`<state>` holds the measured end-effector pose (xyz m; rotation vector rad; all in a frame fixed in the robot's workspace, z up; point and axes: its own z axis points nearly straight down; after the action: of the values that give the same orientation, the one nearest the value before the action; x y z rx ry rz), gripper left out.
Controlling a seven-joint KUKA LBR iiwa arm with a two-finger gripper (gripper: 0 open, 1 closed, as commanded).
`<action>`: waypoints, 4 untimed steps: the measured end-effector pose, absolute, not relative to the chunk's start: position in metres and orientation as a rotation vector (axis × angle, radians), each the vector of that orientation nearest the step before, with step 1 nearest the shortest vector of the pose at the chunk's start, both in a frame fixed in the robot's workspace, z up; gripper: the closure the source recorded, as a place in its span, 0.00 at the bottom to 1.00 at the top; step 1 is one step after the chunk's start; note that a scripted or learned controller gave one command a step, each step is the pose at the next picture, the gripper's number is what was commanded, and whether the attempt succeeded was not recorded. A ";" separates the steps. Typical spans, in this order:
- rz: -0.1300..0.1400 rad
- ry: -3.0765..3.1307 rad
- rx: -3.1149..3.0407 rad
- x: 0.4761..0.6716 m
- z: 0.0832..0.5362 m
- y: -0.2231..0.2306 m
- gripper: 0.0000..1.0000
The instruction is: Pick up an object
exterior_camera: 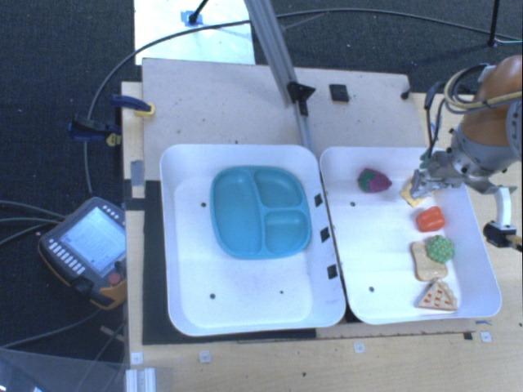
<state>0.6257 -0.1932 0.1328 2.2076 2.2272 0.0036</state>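
The right bin (384, 300) holds several toy foods. A purple and red berry (374, 180) lies near its far edge, with a small yellow piece (408, 193) just to its right. Below them sit an orange-red pepper (430, 218), a green broccoli (441, 247) resting on a bread slice (422, 264), and a triangular wedge (437, 296). My gripper (425, 183) hangs over the bin's far right part, right at the yellow piece and above the pepper. Whether it touches the yellow piece I cannot tell.
The left bin (245, 300) holds a blue divided plate (261, 211). A grey pole (278, 47) slants across the bench's far side. A teach pendant (86, 247) lies off the bench at the left, among cables.
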 end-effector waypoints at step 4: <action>0.003 2.232 2.210 0.637 0.242 -0.152 1.00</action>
<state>0.6374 -0.1518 0.2425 2.2101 2.2321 0.0026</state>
